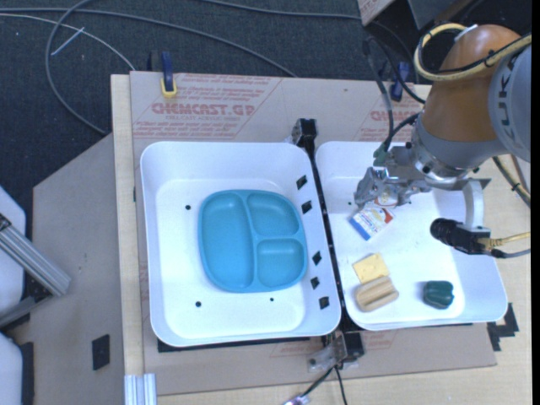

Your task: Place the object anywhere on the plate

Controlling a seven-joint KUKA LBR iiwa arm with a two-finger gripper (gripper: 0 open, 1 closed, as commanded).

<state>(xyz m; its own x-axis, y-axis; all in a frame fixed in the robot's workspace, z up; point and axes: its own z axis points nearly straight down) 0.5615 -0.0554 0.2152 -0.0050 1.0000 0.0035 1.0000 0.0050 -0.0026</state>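
Plate blue, left bin, "CHEMCAST GP" on board, pincer state unclear.

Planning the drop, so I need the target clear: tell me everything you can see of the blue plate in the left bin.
The plate is light blue, looks like matte plastic, a rounded rectangle split by raised ridges into three compartments: one long on the view's left, two smaller on the right. It lies flat, turned slightly askew, near the middle of the left bin, resting on the bin floor. Nothing lies on it.
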